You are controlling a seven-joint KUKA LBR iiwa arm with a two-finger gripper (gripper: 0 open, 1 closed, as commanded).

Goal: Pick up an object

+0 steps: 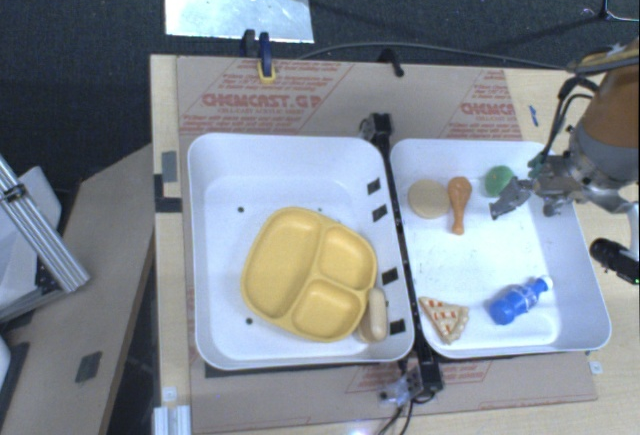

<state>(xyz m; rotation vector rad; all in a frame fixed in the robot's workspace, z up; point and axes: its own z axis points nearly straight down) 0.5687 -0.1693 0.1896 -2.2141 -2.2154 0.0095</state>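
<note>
Small round green ball (498, 179) sits at far edge of right white bin (575, 263), nearest the pincer (512, 197), likely target; pincer hangs just beside it, released, nothing between fingers; brown plastic drumstick (458, 202) near, blue bottle (517, 300) well apart

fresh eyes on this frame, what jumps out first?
The big yellow divided tray dominating the left bin, with a tan bread-like piece at its lower right edge. Next, the toy food scattered in the right bin: a blue bottle, a pizza slice, a drumstick and a green ball. The gripper sits just below that ball.
</note>
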